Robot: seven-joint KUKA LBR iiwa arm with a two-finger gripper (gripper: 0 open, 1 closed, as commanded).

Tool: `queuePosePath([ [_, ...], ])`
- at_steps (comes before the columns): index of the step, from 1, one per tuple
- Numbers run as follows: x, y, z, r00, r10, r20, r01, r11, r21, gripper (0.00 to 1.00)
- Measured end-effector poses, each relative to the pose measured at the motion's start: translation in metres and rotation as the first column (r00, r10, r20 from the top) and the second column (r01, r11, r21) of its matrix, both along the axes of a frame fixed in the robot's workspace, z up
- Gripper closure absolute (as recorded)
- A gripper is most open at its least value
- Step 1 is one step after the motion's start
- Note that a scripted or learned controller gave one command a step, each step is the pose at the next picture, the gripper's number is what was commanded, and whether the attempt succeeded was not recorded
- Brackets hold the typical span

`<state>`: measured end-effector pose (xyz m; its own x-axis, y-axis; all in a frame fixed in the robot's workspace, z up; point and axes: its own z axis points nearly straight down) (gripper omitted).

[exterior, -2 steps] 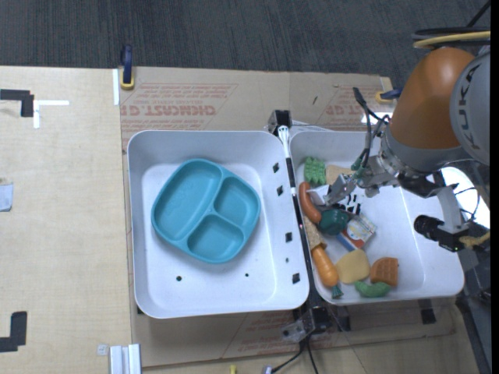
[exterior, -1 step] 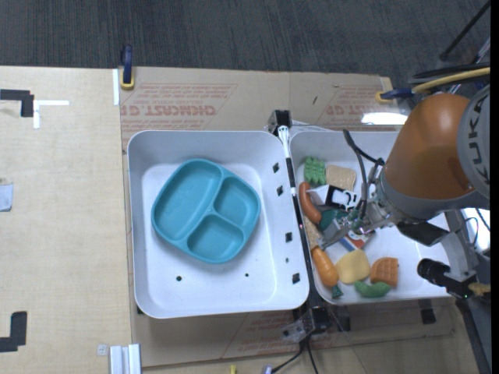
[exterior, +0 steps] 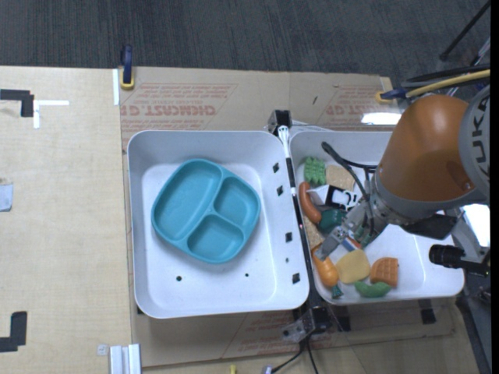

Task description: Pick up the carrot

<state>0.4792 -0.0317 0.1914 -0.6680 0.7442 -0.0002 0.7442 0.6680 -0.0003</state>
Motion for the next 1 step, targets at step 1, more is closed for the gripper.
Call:
queuePosePath([
  [1, 0.0003, 0.0088, -0.0002, 0.938, 0.348, 0.001, -0.348, 0.938, 0.0, 0.0],
])
